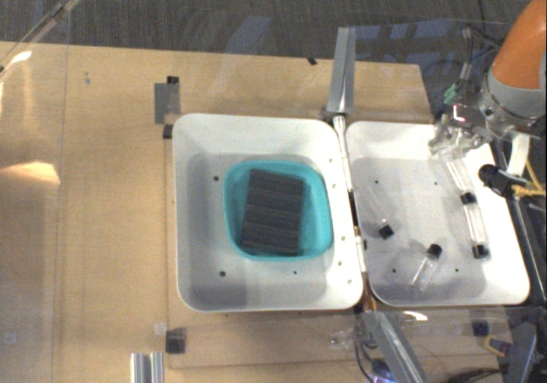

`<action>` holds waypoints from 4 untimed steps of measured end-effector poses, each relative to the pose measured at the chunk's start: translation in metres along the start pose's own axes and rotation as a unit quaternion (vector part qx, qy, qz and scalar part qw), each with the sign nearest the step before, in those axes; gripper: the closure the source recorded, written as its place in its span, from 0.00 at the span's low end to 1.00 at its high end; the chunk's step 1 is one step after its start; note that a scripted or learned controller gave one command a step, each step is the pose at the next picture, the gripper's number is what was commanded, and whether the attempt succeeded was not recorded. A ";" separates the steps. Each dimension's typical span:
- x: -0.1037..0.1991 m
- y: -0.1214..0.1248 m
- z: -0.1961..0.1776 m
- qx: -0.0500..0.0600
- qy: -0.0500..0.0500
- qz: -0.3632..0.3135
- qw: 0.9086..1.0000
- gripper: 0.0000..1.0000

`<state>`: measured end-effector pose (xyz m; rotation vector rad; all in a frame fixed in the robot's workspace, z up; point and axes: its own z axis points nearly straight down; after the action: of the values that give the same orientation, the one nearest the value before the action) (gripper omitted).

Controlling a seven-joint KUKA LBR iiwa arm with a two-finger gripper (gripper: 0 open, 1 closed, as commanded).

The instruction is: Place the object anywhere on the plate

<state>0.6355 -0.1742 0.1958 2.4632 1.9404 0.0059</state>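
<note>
A teal plate [318, 202] lies in the middle of the left bin [197, 202]. A dark grey ribbed block [273, 211] rests flat on the plate, fully within its rim. My gripper [474, 223] hangs over the right side of the right bin [402, 176], far from the plate. Its two clear fingers with black tips [468, 197] stand apart, with nothing between them. The arm's orange band [523, 44] is at the top right corner.
Two small dark bits [385, 230] [433, 250] and a clear piece [420, 272] lie on the right bin's floor. A metal post [342, 73] rises behind the divide between the bins. Wooden bench [85, 202] stretches to the left.
</note>
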 end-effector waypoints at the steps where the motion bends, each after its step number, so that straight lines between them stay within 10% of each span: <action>1: 0.075 -0.043 -0.007 0.001 0.001 0.005 1.000 1.00; 2: 0.116 -0.094 0.011 0.002 0.001 -0.115 0.993 1.00; 3: 0.115 -0.094 0.010 0.002 0.001 -0.115 0.993 0.00; 4: 0.141 -0.120 -0.053 -0.001 0.002 -0.089 0.996 0.00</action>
<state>0.5517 -0.0089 0.2480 2.2815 2.1517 0.0103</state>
